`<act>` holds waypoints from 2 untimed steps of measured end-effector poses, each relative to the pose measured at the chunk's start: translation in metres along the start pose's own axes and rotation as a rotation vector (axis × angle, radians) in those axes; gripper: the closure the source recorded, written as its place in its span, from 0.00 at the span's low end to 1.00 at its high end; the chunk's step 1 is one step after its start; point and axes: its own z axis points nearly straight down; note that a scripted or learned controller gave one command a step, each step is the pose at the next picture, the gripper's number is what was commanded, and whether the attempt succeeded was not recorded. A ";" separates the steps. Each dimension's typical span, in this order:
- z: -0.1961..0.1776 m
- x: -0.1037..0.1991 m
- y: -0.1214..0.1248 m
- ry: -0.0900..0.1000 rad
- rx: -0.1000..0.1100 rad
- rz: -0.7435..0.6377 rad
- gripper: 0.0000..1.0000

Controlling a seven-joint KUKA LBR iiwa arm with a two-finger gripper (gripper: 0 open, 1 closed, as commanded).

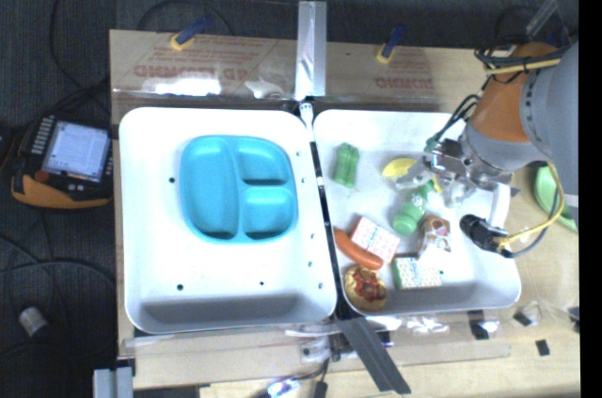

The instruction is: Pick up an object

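Lowest in the frame, along the near wall of the right white bin point(489, 291), lie a round dish of red and yellow food point(365, 286) and a small green-and-white carton point(415, 273). Just above them sit an orange sausage-shaped toy point(356, 248), a pink-and-white printed box point(377, 239) and a small brown-and-white packet point(435, 234). Higher up are a green plastic bottle point(409, 216), a yellow lemon-like piece point(400, 167) and, nearer the divider, a green ridged cylinder point(346, 165). The left white bin point(150, 283) carries a turquoise divided tray point(240, 185).

The grey arm with its orange band point(503, 109) reaches in from the right, and the claw point(442, 178) hovers at the right middle of the frame, just beside the lemon-like piece and just above the green bottle. Whether its fingers are apart or together I cannot tell; nothing is visibly between them.

I judge the step to be the approach, with no object picked yet. The green bottle or the yellow piece looks the likeliest target. The next move calls for centring over one item and descending without nudging its close neighbours.
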 end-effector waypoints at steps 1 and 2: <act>0.004 0.013 0.037 0.002 -0.008 0.083 0.00; -0.091 -0.025 -0.029 -0.002 0.000 -0.182 0.00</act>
